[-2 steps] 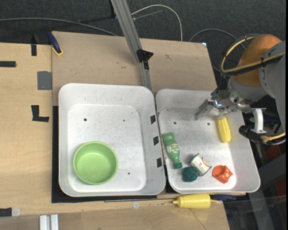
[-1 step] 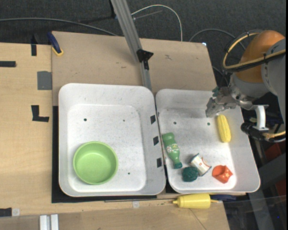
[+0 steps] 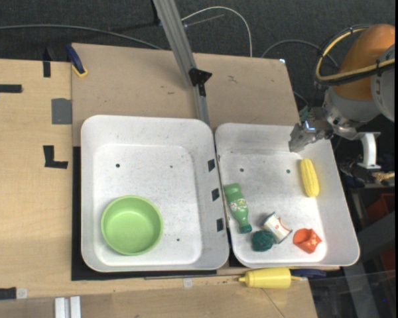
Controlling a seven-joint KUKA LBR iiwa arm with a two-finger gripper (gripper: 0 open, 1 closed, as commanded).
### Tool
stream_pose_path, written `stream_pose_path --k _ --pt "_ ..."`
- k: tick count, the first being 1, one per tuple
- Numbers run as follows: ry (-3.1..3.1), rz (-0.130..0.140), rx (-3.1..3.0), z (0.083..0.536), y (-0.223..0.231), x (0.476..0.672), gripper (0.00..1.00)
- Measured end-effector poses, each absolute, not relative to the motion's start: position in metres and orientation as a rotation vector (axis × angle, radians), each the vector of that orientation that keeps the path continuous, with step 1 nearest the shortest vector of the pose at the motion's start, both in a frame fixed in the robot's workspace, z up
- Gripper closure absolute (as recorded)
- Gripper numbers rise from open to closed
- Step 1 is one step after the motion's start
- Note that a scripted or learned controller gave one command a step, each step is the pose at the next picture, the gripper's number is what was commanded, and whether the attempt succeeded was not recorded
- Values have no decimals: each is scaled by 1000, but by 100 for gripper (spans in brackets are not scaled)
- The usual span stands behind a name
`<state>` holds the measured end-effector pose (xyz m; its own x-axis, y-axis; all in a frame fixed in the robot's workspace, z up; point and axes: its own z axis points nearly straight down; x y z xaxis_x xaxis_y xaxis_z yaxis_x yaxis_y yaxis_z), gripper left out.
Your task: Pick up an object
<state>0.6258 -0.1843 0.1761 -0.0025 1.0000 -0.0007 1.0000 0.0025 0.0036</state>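
in the camera view, the gripper (image 3: 304,136) is hanging over the top right corner of the right bin (image 3: 265,138), and the yellow corn (image 3: 309,177) is lying just below it, toward the front of the bench, with its long side pointing almost straight away from the gripper and no toy sitting nearer. nothing is showing under the gripper, but it is too small and dark to tell how wide it is standing. the green bottle (image 3: 237,207), the dark green lump (image 3: 263,240), the little white can (image 3: 276,226) and the red block (image 3: 306,240) are lying farther off by the front of that bin, and the green bowl (image 3: 132,224) is sitting in the left bin (image 3: 146,128).
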Motion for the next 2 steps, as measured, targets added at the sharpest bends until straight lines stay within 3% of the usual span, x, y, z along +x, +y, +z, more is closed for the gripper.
stream_pose_path --k 2 --pt "2220 4 2216 275 -179 623 100"
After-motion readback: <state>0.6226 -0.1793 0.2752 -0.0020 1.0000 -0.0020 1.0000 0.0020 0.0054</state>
